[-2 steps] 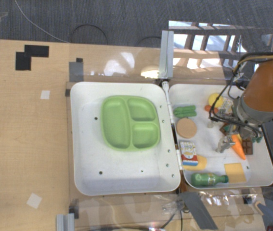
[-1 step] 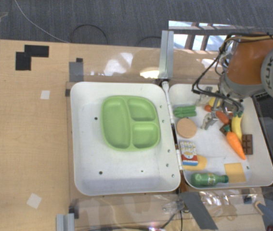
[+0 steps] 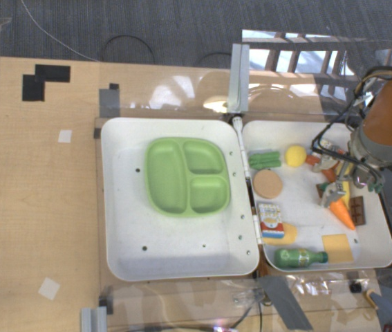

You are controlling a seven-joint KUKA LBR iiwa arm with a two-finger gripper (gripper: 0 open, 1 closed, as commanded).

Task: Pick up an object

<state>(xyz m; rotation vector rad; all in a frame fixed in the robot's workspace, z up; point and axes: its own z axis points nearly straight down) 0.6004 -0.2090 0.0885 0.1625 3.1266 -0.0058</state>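
Note:
My gripper [image 3: 334, 189] hangs low over the right part of the right bin [image 3: 303, 209], at the end of the grey arm with its orange band [image 3: 391, 113]. Right under and beside it lie an orange carrot [image 3: 343, 215] and a brown chocolate bar [image 3: 358, 209]. A small red piece [image 3: 312, 160] lies just to its upper left. The wrist and cables hide what is directly beneath the gripper, and nothing is visibly held.
The right bin also holds a yellow lemon [image 3: 295, 156], a green vegetable [image 3: 265, 160], a tan disc [image 3: 268, 183], a small carton [image 3: 270, 216], a green bottle [image 3: 301, 257] and a cheese slice [image 3: 337, 247]. The left bin [image 3: 119, 254] holds a green divided plate [image 3: 187, 176].

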